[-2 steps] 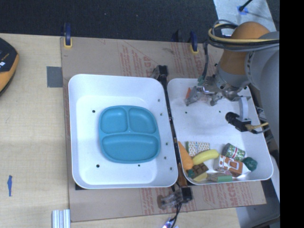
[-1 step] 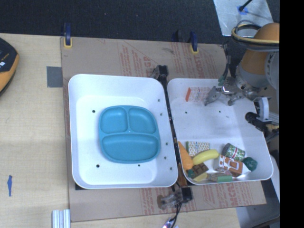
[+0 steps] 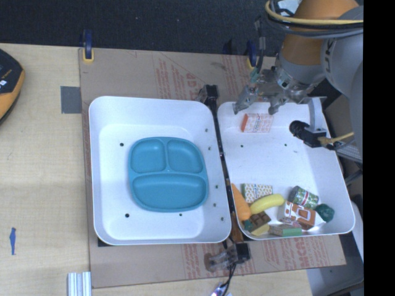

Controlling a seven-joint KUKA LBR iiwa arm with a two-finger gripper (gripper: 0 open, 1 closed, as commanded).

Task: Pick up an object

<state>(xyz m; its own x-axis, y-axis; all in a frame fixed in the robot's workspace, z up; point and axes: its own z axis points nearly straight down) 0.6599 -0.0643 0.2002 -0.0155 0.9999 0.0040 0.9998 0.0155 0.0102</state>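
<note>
Tabletop (image 3: pixel 37 165) — light wood, overlaid by a brown cardboard sheet (image 3: pixel 154 73) printed with faint red lettering. Two shallow white bins sit side by side on the sheet.

Left bin (image 3: pixel 105 113): holds one blue divided plate (image 3: pixel 168 173), three compartments, lying flat near the bin's middle.

Right bin (image 3: pixel 290 165): contents in two groups.
- Far end: a small white-and-orange box (image 3: pixel 256 123), lying flat, alone, near the far wall.
- Near end, clustered together: a carrot (image 3: pixel 241 203) against the left wall; a patterned packet (image 3: pixel 257 191) just beside it; a banana (image 3: pixel 266 202) touching that packet's near edge; a green can (image 3: pixel 303 197) on its side; a red-and-white carton (image 3: pixel 298 214) beside the can; a dark green item (image 3: pixel 325 213) at the right wall, shape unclear; several smaller pieces along the near wall, too jumbled to name.

Arm: grey with an orange band (image 3: pixel 318 17), entering from the right. End effector (image 3: pixel 259 103) hangs over the far end of the right bin, directly above the small box, fingers spread with one to either side — nothing between them. The box rests on the bin floor.

Other: blue clamp (image 3: pixel 88 45) at the sheet's far left corner; a yellow-and-black object (image 3: pixel 7 82) at the far left edge, partly cut off.
</note>
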